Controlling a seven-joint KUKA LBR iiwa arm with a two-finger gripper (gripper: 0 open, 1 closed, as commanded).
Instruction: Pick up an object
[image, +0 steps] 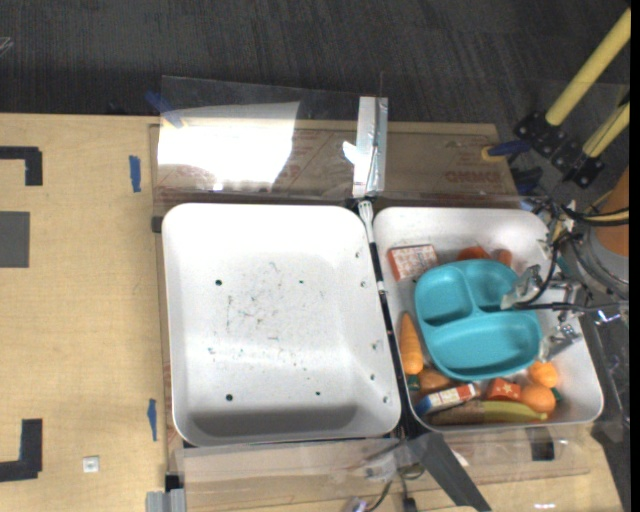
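Observation:
A teal divided tray (470, 320) lies slanted on top of the pile in the right bin (585, 405). Around it are a red-and-white box (410, 260), a carrot (410, 343), two oranges (541, 385), a yellow banana (510, 411) and a small packet (450, 397). My gripper (543, 312) reaches in from the right and sits at the tray's right rim. It is open, one fingertip (527, 285) near the tray's upper right corner and the other beside its lower right corner. I cannot tell whether they touch the tray.
The left bin (200, 240) is white with a few dark specks on its floor. A clear plastic sheet (250, 140) and a metal bracket (368, 150) stand behind the bins. Yellow poles (590, 70) cross the upper right.

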